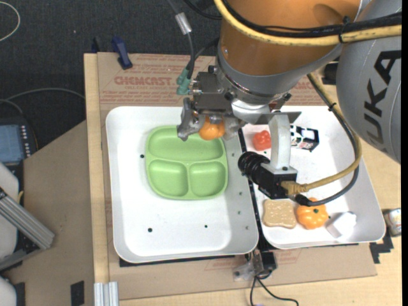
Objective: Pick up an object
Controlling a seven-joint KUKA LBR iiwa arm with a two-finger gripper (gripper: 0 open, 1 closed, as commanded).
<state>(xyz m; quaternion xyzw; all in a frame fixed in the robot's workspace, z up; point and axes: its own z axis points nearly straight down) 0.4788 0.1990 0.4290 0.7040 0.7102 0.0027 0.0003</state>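
The arm reaches in over the top edge of the two bins, its orange band bulking across the seam between them. The left bin carries a green plate with three wells, lying toward that bin's top right corner. The right bin holds a red piece and a black-and-white piece near its top edge, then a toast slice, an orange pumpkin and a small white block along its bottom edge. The gripper hangs over the plate's top right rim, and a small orange ball sits between its fingers, so it looks closed on the ball, though the far finger is partly hidden by the wrist. Whether the ball is already clear of the plate cannot be told from this slant. To do the lift well, I judge the squeeze should be kept firm and the rise kept straight and slow: a round, smooth thing can roll out of a two-finger pinch, and any sideways drag could catch the plate's rim and tip it.
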